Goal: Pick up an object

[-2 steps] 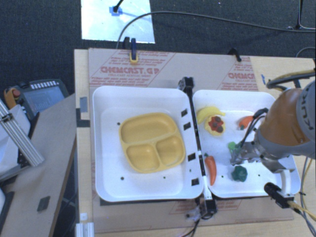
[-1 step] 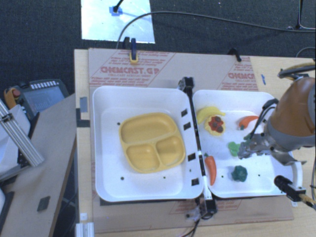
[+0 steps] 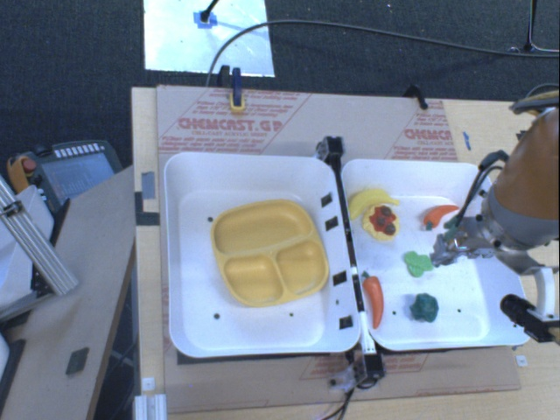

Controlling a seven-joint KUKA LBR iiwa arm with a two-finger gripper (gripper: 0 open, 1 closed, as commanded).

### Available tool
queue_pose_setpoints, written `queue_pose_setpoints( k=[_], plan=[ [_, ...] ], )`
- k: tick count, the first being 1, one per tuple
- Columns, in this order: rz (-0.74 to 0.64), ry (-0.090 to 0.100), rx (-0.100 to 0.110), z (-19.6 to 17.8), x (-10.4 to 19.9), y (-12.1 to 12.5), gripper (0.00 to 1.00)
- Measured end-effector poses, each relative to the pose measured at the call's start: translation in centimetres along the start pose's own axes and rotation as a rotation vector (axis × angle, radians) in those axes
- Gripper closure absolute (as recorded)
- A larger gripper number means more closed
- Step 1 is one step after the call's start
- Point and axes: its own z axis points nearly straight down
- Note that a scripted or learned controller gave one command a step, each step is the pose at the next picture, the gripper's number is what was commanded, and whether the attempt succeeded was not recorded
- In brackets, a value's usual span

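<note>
The right bin (image 3: 455, 329) holds several toy foods. A yellow banana (image 3: 366, 201) lies at its back left beside a red and yellow piece (image 3: 383, 221). An orange-red carrot (image 3: 437, 213) lies further right. A light green piece (image 3: 417, 263) sits mid-bin, a dark green piece (image 3: 424, 307) nearer the front, and an orange carrot (image 3: 374, 298) along the left wall. My gripper (image 3: 443, 250) hangs low just right of the light green piece, close to it or touching it. I see nothing held between its fingers.
The left bin (image 3: 188, 234) carries a yellow three-compartment tray (image 3: 267, 250). A black divider with clips (image 3: 343, 243) runs between the bins. The arm's grey body (image 3: 525, 199) covers the right bin's right side. A teach pendant (image 3: 74, 173) lies off the bench at left.
</note>
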Motion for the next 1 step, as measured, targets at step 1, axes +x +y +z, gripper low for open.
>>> queue_pose_setpoints(
  k=[1],
  plan=[
    [0.0,0.0,-0.001,-4.8,-0.03,0.23,1.0]
  ],
)
